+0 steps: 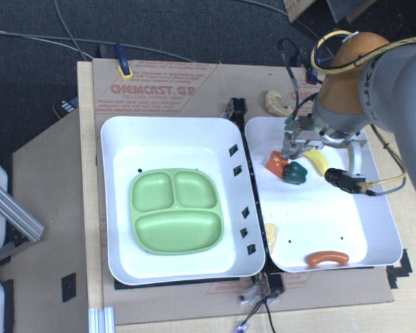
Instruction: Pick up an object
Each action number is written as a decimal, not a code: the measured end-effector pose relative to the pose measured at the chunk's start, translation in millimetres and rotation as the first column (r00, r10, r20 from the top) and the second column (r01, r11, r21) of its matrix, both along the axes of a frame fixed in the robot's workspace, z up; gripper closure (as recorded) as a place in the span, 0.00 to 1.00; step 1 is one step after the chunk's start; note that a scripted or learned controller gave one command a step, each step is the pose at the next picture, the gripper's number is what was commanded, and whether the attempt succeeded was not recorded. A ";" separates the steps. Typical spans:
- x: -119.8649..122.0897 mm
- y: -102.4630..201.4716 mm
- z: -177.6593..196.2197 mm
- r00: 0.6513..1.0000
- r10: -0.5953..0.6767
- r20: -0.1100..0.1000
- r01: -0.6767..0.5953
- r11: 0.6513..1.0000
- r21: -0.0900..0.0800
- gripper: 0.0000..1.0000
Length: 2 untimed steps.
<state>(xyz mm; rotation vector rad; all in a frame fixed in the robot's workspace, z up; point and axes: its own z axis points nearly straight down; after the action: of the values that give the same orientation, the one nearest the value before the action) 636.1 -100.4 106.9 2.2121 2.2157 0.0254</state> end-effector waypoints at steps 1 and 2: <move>2.8 5.7 45.7 1.000 0.000 -0.014 0.000 1.000 -0.005 1.00; -1.9 -0.9 106.1 1.000 -0.002 -0.011 0.002 1.000 -0.005 1.00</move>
<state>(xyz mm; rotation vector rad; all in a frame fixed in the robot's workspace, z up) 634.3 -101.3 213.1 2.2179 2.2163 0.0072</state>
